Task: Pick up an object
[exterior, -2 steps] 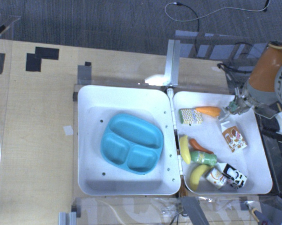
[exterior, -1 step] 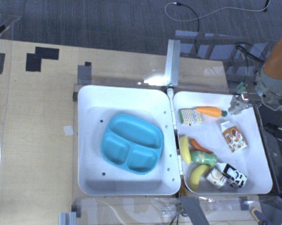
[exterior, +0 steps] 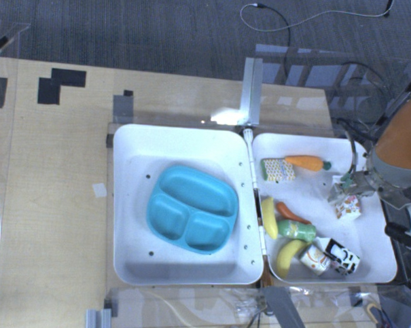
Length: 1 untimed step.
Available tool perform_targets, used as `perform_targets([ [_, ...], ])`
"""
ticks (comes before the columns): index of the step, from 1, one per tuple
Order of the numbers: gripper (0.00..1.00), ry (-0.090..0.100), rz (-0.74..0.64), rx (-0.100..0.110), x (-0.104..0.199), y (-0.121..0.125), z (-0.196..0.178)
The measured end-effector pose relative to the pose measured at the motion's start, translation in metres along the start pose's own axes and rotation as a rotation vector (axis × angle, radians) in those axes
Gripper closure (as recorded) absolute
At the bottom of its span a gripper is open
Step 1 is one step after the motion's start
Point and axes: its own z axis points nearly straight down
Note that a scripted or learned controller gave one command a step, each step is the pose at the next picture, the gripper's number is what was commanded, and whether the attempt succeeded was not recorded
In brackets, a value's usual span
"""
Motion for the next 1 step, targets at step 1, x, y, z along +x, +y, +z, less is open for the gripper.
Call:
perform_targets([
  [1,1.00,0.001,0.235,0.002,0.0633,-0.0012,-0.0826],
])
